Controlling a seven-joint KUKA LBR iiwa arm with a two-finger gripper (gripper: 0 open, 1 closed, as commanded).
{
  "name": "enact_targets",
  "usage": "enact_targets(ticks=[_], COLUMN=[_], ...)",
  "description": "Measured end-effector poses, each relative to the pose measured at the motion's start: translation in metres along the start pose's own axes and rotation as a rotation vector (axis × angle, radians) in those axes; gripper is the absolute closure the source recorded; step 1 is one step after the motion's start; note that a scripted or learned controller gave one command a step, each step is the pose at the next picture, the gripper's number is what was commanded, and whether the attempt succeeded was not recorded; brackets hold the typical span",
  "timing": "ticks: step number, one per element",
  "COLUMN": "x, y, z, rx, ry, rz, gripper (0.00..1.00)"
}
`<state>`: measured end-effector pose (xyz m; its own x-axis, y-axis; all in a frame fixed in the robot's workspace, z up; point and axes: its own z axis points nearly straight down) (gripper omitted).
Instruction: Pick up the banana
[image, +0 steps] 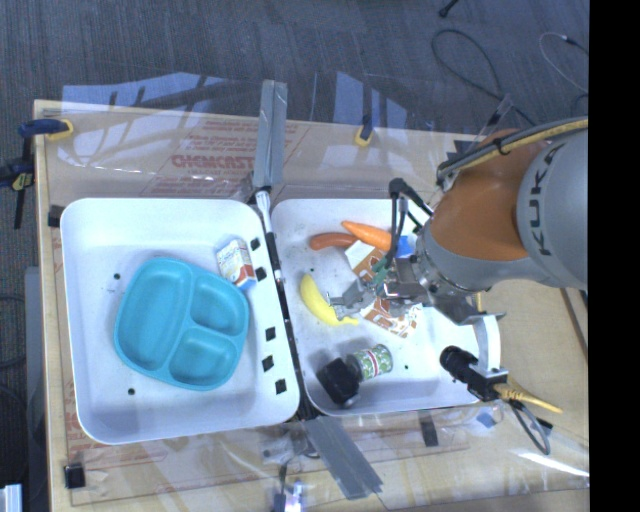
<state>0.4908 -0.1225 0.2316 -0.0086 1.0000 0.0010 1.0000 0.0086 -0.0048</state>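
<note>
In the left bin (80, 300) lie a blue divided plate (182, 323) and a small carton (234, 263), well apart from the work. The banana (318, 300) lies in the right bin (420, 400), near the dividing wall. Just right of it the tool (355, 297) hovers at its lower end, nearly touching; whether it is spread or closed cannot be told. A grab could slip off the curved peel or catch the printed packet (385, 310) alongside. The arm (500, 220) hides the bin's right part.
</note>
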Motion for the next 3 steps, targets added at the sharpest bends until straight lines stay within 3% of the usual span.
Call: enact_targets(ticks=[1,2,3], x=[0.0128,0.0153,0.0147], y=[0.0323,0.0312,0.0312], z=[0.1139,0.1065,0.1062], rx=[-0.017,-0.009,-0.01], ry=[-0.01,-0.006,-0.007], rz=[-0.118,-0.128,-0.127], gripper=[0.0,1.0,0.0])
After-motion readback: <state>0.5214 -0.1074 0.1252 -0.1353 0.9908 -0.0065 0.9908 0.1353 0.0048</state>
